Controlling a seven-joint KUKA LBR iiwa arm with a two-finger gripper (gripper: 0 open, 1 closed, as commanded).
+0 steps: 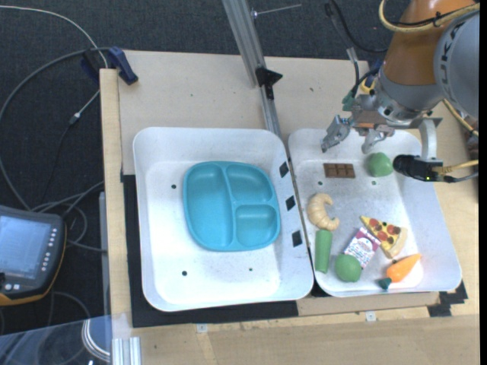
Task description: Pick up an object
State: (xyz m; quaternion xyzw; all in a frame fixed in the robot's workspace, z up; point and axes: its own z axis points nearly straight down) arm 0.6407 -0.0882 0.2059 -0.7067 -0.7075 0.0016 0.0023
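A wooden bench (190, 90) on dark carpet bears two white bins side by side. The left bin (152, 158) holds a blue divided plate (230, 205). The right bin (434, 226) holds a chocolate bar (339, 171), green ball (378, 163), croissant (323, 211), cucumber (323, 250), pizza slice (385, 233), carton (363, 248), lime (348, 268) and carrot (402, 268). The gripper (354, 133) hangs over the bin's far edge, fingers apart, holding nothing.

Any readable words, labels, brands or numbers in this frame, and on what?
None can be read.
Small pink and white carton in the right bin: printed front, too small and blurred.
Handheld screen unit left of the bench: lit display, text too blurred.
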